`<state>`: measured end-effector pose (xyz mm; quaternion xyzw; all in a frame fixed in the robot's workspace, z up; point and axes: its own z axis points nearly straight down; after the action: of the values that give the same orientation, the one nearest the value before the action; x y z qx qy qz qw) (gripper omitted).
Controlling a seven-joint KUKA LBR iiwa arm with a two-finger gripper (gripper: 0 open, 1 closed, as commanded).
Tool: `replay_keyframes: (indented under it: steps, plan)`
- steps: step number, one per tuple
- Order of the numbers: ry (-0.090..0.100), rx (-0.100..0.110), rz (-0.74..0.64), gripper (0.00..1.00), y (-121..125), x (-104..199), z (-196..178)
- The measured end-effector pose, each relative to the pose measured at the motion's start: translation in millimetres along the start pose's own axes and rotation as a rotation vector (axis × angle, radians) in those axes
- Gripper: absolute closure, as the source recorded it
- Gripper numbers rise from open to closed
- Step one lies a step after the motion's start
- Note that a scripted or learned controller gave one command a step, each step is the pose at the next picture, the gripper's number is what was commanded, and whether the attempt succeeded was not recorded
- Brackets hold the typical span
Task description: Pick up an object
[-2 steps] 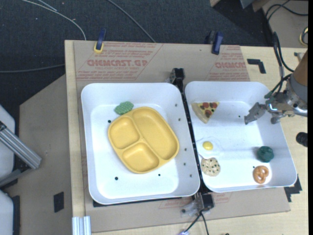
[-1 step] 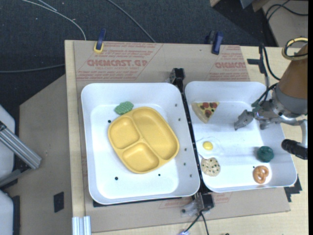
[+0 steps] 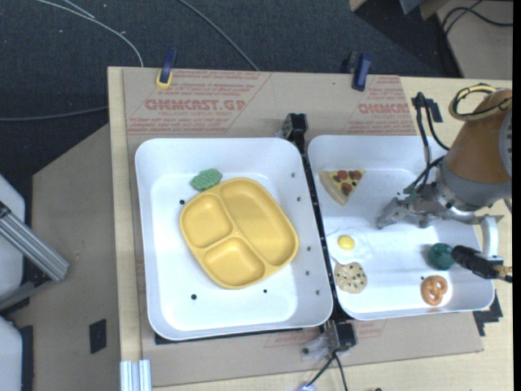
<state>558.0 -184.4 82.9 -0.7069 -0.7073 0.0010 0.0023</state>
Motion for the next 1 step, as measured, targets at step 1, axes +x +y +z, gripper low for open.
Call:
replay_keyframes:
  steps: [1]
  plan:
    - [-0.002,-0.005,0.001,1.00,0.9,-0.3,-13.1]
